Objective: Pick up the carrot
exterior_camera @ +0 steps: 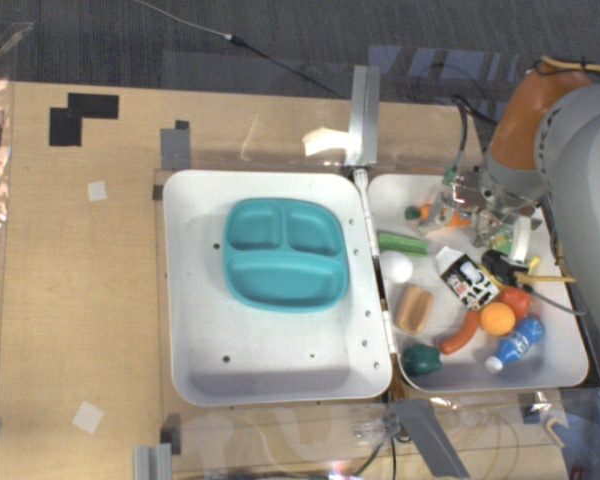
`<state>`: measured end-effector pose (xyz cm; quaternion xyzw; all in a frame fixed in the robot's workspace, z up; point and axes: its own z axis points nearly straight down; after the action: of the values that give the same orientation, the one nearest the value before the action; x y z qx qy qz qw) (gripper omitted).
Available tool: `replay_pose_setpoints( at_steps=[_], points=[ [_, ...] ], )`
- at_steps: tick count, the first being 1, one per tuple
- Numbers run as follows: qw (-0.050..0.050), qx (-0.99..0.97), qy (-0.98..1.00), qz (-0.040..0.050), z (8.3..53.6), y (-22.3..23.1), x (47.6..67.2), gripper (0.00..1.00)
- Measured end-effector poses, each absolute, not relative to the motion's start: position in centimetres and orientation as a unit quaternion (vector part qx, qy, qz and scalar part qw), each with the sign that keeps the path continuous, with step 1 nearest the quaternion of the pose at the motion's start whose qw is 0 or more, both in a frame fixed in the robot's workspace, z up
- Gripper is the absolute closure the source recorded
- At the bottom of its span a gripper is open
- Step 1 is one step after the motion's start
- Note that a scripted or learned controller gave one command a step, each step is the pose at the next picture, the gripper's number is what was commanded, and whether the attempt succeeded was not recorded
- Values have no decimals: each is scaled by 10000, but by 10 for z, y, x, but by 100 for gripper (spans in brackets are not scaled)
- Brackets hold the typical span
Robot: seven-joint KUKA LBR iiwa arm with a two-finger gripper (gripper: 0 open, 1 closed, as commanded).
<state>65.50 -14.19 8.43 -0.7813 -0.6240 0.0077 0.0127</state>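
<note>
The carrot (432, 215) is a small orange piece with a green top at its left end, lying near the back of the right bin (570, 373). My gripper (467, 206) hangs just over the carrot's right end and hides part of it. The grey arm with its orange band (520, 118) reaches in from the back right. I cannot make out whether the gripper touches the carrot.
Packed in the right bin are a green cucumber (405, 241), white egg (398, 268), bread roll (413, 308), black-and-white box (467, 279), orange ball (497, 318), red-orange sausage shape (460, 334), blue bottle (516, 343) and a dark green item (420, 360). A teal divided plate (285, 254) lies in the left bin (195, 368).
</note>
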Motion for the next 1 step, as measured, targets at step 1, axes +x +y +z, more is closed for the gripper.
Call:
replay_pose_setpoints(
  at_steps=[1],
  points=[
    [124, -8253, -5644, 95, 84, -139, 653, 0]
  ],
)
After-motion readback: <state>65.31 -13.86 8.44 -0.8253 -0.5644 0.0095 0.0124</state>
